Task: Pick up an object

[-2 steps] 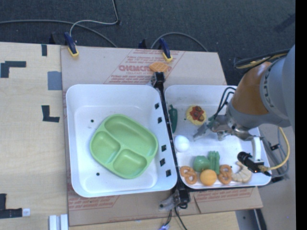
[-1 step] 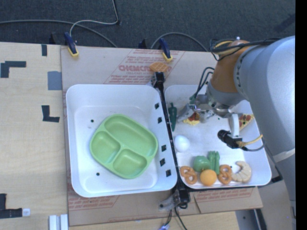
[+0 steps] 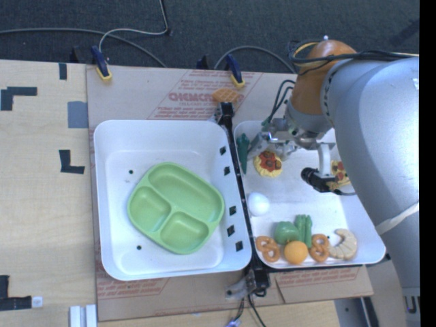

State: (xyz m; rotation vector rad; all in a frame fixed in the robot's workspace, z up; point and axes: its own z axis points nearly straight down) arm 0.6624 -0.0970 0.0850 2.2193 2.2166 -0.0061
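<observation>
My gripper (image 3: 276, 144) hangs low over the far left part of the right bin (image 3: 361, 231). Directly under it, touching or nearly touching its tip, lies a small yellow toy with red spots (image 3: 268, 164). A dark green piece (image 3: 243, 146) sits just left of the gripper by the bin wall. I cannot make out whether anything is held.
The right bin also holds a white egg (image 3: 259, 203), a green vegetable (image 3: 293, 229), an orange ball (image 3: 296, 252), two pretzels (image 3: 268, 248), a pale croissant (image 3: 345, 244) and an orange-red item (image 3: 339, 174). A green divided plate (image 3: 176, 207) lies in the left bin (image 3: 112, 182).
</observation>
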